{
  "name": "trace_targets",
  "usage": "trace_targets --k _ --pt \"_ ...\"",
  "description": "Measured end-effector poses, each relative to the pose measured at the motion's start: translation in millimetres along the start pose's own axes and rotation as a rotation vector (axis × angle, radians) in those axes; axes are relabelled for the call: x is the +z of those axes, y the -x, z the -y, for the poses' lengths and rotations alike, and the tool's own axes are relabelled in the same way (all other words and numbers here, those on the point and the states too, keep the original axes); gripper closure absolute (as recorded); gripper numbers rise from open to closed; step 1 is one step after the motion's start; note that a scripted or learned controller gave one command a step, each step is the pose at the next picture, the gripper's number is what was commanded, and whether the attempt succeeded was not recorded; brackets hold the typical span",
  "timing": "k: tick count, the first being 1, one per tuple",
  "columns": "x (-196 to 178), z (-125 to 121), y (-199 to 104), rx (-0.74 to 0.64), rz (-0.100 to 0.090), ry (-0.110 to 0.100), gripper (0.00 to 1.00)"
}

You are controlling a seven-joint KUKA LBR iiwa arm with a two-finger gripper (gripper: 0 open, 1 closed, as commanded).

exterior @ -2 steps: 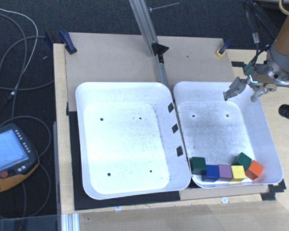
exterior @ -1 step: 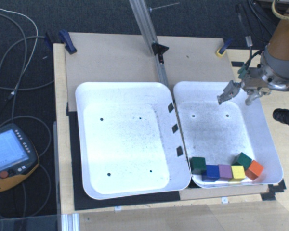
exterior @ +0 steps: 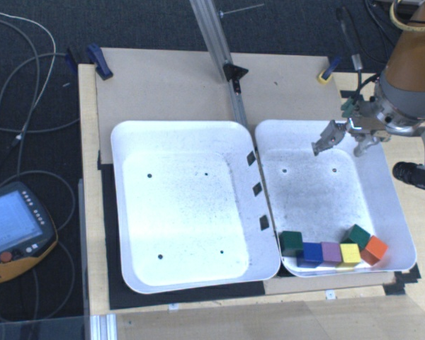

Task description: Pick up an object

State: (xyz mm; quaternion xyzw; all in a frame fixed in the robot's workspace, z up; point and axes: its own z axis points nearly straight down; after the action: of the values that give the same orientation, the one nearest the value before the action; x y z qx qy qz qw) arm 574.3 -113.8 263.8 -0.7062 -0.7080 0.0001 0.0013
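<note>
Several small blocks lie in a row along the near edge of the right bin [exterior: 382, 190]: a dark green block [exterior: 292, 242], a blue block [exterior: 312, 253], a purple block [exterior: 331, 251], a yellow block [exterior: 350, 253], an orange block [exterior: 375, 249] and another green block [exterior: 358, 235] behind them. My gripper [exterior: 343, 140] hangs over the far end of that bin, well away from the blocks. Its two grey fingers [exterior: 324, 140] are spread apart, open, with nothing between them.
The left bin [exterior: 127, 140] sits beside the right one, with black clips on the shared edge. A metal pole [exterior: 212, 27] rises from the back of the bench. A teach pendant [exterior: 14, 229] and cables lie on the floor at left.
</note>
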Motion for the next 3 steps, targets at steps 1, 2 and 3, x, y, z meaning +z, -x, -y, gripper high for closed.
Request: trace_targets --k 1,2,3 --pt "-5.1 -15.9 -27.7 -0.002 0.001 0.005 0.0" --pt "68.4 -9.3 -111.1 -0.006 -0.003 -0.008 0.0" --pt "57.1 -22.8 -112.4 0.001 0.001 0.004 0.0"
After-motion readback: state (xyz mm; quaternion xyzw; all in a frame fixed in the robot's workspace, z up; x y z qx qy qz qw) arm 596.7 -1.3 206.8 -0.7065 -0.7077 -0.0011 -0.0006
